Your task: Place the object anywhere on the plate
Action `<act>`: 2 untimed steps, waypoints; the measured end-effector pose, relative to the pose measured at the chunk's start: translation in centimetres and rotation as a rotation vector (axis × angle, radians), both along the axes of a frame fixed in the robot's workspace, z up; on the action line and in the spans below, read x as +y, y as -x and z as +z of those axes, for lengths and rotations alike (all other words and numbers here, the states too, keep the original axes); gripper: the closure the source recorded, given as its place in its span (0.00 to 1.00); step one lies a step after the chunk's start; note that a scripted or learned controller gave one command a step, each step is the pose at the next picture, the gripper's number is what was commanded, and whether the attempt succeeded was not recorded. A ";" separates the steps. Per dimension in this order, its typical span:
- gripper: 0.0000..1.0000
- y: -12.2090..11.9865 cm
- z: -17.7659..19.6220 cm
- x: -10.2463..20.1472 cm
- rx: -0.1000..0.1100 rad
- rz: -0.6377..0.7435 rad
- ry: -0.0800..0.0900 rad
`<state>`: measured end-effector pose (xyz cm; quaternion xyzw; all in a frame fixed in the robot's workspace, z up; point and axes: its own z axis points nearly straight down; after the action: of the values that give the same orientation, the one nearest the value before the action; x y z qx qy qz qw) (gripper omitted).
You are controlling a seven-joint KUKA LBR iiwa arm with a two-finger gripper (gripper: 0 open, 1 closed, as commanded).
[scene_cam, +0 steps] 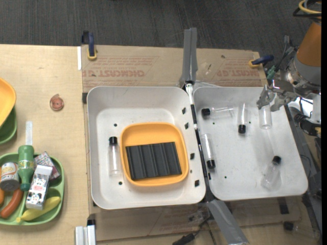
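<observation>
Camera view from above: the gripper (pixel 270 100) hangs over the far right corner of the right bin (pixel 240 180), and I cannot tell whether it is clenched or released. Just below it a clear tube (pixel 265 118) shows on the bin floor, its long axis running near to far (which end bears the cap is not visible). It is well apart from the orange plate (pixel 153 128), which sits in the left bin (pixel 97 137) with a dark ridged insert (pixel 153 160) on it.

Four more capped vials lie in the right bin:
- one near the far left corner (pixel 217 111), cap to the left
- one mid-bin (pixel 242 120), cap nearest the camera
- one along the left wall (pixel 208 151)
- one at the near right (pixel 271 173), tilted

Another vial (pixel 113 154) lies beside the plate's left rim.
</observation>
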<state>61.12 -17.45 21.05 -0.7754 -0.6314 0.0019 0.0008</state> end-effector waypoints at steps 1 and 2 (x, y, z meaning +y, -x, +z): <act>1.00 -4.3 2.0 -2.2 -0.002 -0.010 0.001; 1.00 -4.8 3.9 -3.9 -0.003 0.105 0.001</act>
<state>65.90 -21.34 24.91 -0.7413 -0.6711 0.0011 -0.0006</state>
